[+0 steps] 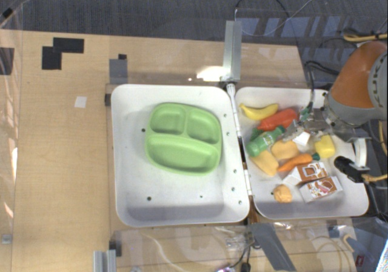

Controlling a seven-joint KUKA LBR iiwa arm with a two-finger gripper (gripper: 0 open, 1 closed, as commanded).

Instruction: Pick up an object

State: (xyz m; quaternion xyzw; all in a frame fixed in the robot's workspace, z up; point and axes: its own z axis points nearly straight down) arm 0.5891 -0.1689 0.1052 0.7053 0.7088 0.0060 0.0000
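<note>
The right bin [354, 204] holds a pile of toy food. A yellow banana [259, 110] lies at its far left, with a red pepper [278, 119] and a green bottle [264, 141] beside it. An orange carrot [295, 163], a yellow wedge [264, 163], a yellow block [325, 146], two brown-and-white cartons [316, 181] and a small orange lump [282, 192] fill the middle and front. My gripper [306, 122] hangs low over the pile's far side, between the pepper and the yellow block, and hides what lies under it.
The left bin [130, 198] bears a green divided plate [182, 137]. A metal post [232, 53] rises behind the rim between the two bins. The grey and orange arm [361, 86] covers the right bin's far right corner. Cables run behind the bench.
</note>
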